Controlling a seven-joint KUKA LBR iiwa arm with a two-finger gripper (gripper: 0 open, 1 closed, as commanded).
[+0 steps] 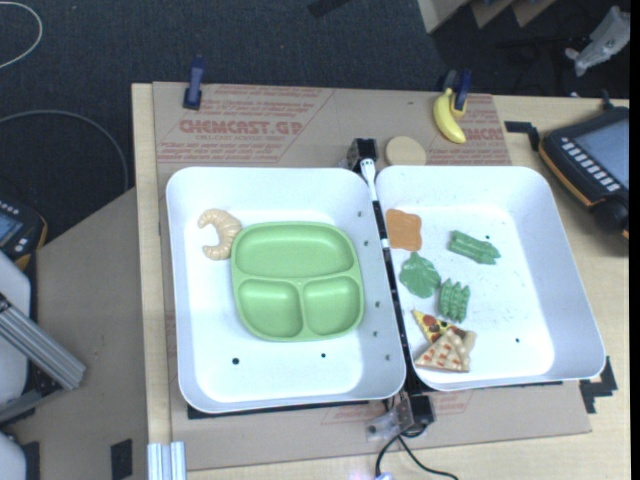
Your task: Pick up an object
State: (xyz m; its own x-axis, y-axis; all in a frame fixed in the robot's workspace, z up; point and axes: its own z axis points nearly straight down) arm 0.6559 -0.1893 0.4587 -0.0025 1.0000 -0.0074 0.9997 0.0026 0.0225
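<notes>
Jaws: whether released or clenched, I cannot tell.

5 small toy foods lie loose in the right bin, all in its left half. 1 flat orange square sits nearest the divider. 1 green pod lies to its right, its long axis running from upper left down to lower right. 1 green leaf lies below the orange square, its long axis slanting the same way. 1 ribbed green piece lies just beside the leaf, roughly upright in the view. 1 pizza slice lies near the bin's front edge, its narrow tip probably pointing to the upper left, though its outline is hard to make out.

In the left bin rest 1 green divided plate with 3 compartments and 1 tan croissant, touching the plate's upper-left corner, its curve opening downward. 1 dark strip runs between the 2 bins.

On the desk behind the bins lie 1 banana, long axis near vertical in the view, and 1 round tan disc. 2 blue clamps grip the far edge; the second is partly hidden by the banana. 1 dark handheld panel is cut off at the right.
</notes>
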